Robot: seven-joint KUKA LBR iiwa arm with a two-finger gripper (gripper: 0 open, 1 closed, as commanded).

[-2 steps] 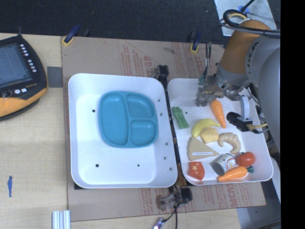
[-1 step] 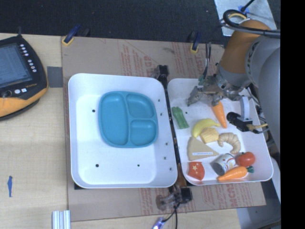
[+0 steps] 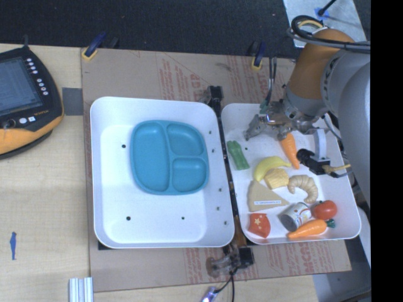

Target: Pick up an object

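At the far left of the bench, well away from the right bin (image 3: 247,115), lies an orange-and-black control pendant (image 3: 25,102). Next comes the left bin (image 3: 107,168), touching the right bin's left wall, with a blue divided plate (image 3: 169,156) lying flat in it. Inside the right bin, a green pod-shaped piece (image 3: 238,155) lies near its left wall, and a red strawberry piece (image 3: 259,224) sits in its near left corner. The gripper (image 3: 259,126) hangs over the bin's far part, its two thin fingers spread apart with nothing between them. Toward the bin's middle lie a yellow banana (image 3: 271,164), a pale cheese wedge (image 3: 264,195) and a croissant (image 3: 303,184), close together. A small carrot (image 3: 289,150) lies tilted just right of the gripper. Near the bin's front right corner a can (image 3: 294,217), a tomato (image 3: 324,209) and a larger carrot (image 3: 308,229) crowd one another.
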